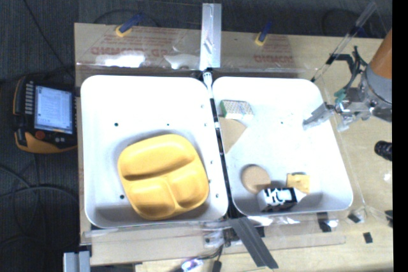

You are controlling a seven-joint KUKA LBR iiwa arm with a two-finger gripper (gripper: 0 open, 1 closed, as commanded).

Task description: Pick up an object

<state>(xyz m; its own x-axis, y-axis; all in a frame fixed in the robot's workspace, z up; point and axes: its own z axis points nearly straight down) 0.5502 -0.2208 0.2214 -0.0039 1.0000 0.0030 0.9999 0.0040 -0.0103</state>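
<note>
The right bin (319,156) holds several small things. A greenish packet (236,108) lies at its far left, with a tan triangular piece (232,133) just below it. Near the front sit a round tan disc (254,177), a black-and-white object (278,197) and a small yellow block (298,182). My gripper (326,113) hangs over the right bin's far right edge, well away from all of these, with nothing visibly in it. The arm's orange band (382,57) shows at the right edge.
A large yellow divided tray (164,174) fills the middle of the left bin (102,111). A metal divider post (210,35) stands at the back between the bins. A handheld screen unit (46,114) lies off the bench to the left.
</note>
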